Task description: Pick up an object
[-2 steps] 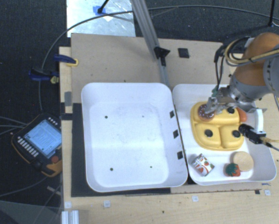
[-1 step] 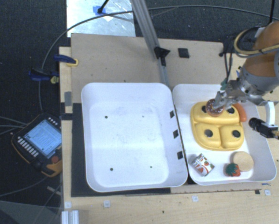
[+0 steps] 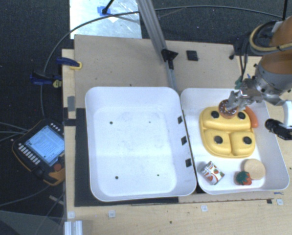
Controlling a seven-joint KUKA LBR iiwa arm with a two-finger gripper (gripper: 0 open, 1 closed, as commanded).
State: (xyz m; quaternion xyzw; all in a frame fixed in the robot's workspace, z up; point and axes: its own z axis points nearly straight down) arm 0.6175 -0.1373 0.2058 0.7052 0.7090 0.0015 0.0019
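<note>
From my remote seat I saw the gripper (image 3: 232,103) low over the right bin (image 3: 278,180), at the upper end of a yellow moulded object (image 3: 227,132) with dark round spots on its top. A small brownish round thing (image 3: 227,110) sat right at the fingertips, touching the yellow piece, but I could not tell whether the fingers were clenched on it or released; they were too small and blurred.

An orange object (image 3: 252,117) lay against the yellow piece's upper right side. Along the lower edge of the same bin were a small red-and-white packet (image 3: 212,172) toward the left, a tan disc (image 3: 255,168) toward the right, and a red-and-green item (image 3: 243,178) just beside the disc. The packet carried print, but I could not read any of it.

The left bin (image 3: 94,180) filled the middle of the frame, touching the right bin along their shared edge. At the left of the frame, off the bench, the teach pendant (image 3: 41,148) lay with its screen lit blue; its text was not legible. A blue-and-yellow clamp (image 3: 67,62) gripped the bench's upper left corner.
</note>
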